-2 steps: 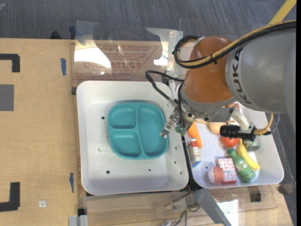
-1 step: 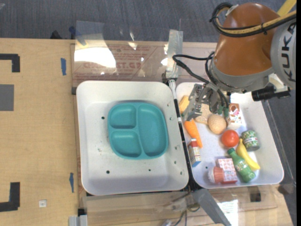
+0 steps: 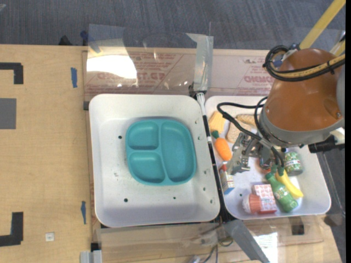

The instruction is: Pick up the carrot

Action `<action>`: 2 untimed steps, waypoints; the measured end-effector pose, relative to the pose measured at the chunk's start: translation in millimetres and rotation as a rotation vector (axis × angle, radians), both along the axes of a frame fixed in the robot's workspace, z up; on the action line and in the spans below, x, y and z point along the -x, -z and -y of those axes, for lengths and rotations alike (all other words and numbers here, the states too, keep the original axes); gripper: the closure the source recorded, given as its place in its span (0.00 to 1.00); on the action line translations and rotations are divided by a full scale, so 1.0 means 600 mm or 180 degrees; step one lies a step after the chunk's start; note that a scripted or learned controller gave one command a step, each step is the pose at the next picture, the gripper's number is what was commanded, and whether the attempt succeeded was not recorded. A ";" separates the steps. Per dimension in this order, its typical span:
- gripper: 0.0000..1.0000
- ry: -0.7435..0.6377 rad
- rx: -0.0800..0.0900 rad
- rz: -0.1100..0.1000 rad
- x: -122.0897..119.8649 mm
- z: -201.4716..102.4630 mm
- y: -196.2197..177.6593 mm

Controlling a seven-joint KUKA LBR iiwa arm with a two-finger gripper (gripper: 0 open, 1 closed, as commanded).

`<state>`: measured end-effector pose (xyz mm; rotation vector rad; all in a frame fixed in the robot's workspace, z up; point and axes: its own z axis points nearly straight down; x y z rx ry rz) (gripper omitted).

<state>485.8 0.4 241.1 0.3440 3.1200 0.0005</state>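
In the right bin (image 3: 321, 199), gripper (image 3: 245, 156) hangs just right of the carrot (image 3: 222, 148); can't tell finger state; teal plate (image 3: 161, 151) in left bin (image 3: 104, 147).

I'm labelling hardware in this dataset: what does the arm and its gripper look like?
The arm shows a broad, rounded orange band above a grey wrist ring, with black cables looping over its top. The gripper is bare grey metal, a cluster of thin linkages and fingers, with a black cable running to it.

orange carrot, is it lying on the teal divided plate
No, the orange carrot lies in the right white bin near its left wall, while the teal divided plate sits in the left white bin.
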 end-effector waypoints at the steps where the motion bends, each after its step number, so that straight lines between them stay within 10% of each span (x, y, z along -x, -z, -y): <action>1: 1.00 0.0874 -0.0004 -0.0016 0.011 -0.087 0.096; 2: 1.00 0.0396 -0.0005 0.0033 0.006 -0.022 -0.170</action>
